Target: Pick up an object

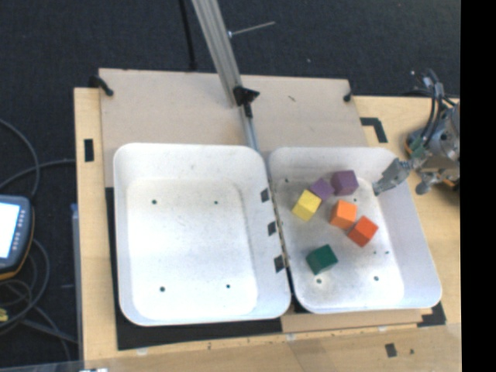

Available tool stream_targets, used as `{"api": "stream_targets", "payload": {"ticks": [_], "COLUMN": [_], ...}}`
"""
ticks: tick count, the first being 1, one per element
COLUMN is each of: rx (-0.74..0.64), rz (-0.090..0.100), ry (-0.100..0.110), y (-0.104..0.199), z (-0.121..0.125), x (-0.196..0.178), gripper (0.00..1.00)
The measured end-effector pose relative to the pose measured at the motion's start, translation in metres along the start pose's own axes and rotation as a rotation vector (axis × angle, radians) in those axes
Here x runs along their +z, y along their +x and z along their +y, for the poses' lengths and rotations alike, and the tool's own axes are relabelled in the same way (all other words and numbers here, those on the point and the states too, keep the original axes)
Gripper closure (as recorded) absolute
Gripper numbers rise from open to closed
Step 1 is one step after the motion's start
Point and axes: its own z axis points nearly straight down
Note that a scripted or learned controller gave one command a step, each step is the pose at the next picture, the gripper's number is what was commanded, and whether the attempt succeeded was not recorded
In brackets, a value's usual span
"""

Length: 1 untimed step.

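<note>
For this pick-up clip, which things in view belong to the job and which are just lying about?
Belongs to the job:
gripper
right bin
yellow block
two purple blocks
two orange blocks
green block

Just lying about:
left bin
metal pole
handheld screen
cables

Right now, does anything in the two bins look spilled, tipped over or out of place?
Nothing stands out. The yellow, two purple, two orange and green blocks all lie inside the right bin, none outside.
</note>
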Motion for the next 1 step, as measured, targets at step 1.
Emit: {"api": "stream_targets", "payload": {"ticks": [1], "rx": [0.001], "rz": [0.001], "ry": [0.009], "y": [0.0021], "z": [-0.0142], "x": [0.1356], "gripper": [0.0]}}
